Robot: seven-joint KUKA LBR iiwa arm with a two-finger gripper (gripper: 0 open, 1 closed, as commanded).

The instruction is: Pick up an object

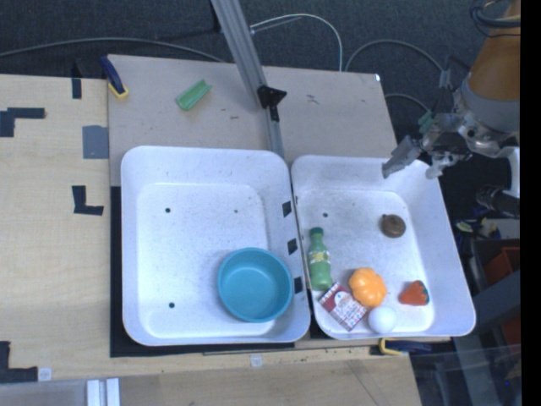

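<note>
Arm in from the right, orange band above the wrist, end effector over the top right corner of the right bin, above its rim. Two fingers spread apart, nothing between them: one grey finger angled down-left over the bin's edge, the other nearer the wrist.

Right bin contents, all well below the end effector:
- brown round object near the middle right, alone
- green bottle lying along the left wall, cap toward the top
- orange pumpkin-like object in the lower part
- red-and-white packet just beside the orange one, lower left of it
- white ball just below the orange one, near the front rim
- small red object at lower right

Left bin: blue bowl upright at lower right corner.

Table behind the bins: small green object, grey pole slanting up from between the bins
</note>
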